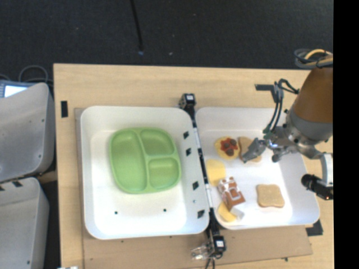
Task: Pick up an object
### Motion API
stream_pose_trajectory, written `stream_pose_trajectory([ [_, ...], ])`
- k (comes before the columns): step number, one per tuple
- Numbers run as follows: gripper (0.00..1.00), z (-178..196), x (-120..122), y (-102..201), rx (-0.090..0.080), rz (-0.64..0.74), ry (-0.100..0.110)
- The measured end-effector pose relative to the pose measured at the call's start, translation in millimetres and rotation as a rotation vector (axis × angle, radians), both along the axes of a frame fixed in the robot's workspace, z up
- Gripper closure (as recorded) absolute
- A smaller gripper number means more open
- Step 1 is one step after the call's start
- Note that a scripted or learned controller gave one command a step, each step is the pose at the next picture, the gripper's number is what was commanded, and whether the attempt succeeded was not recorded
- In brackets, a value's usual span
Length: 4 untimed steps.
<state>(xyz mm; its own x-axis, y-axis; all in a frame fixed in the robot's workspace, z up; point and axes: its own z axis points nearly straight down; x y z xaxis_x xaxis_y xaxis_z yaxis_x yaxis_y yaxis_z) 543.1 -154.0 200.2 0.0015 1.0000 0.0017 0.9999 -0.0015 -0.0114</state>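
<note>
The right bin [297,214] holds several toy food pieces. A round yellow piece with red topping [227,146] lies at its upper left, and a tan piece [245,144] sits just right of it. Below them lie a yellow slab [216,170], a brown and white block [231,191], a pale yellow piece [226,213] and a slice of toast [270,195]. My gripper [265,152] hangs over the bin's upper middle, open. Its left finger [252,151] lies over the tan piece's right edge. Nothing shows between the fingers.
The left bin [92,217] carries a green divided plate [145,160]. A black-clipped divider [196,161] separates the two bins. The arm's orange band [317,94] and cables rise at the right edge. Bare bin floor lies right of the toast.
</note>
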Motion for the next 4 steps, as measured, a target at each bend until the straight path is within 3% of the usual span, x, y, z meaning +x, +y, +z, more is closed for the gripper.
stream_pose_trajectory([
  [1, 0.0, 6.3, 2.9, 0.1, -0.002, 0.003, -0.012],
  [3, 0.0, -79.9, -3.6, -5.5, -0.003, 0.0, -0.009],
  [4, 0.0, -100.5, -3.8, -6.6, -0.003, -0.002, -0.01],
])
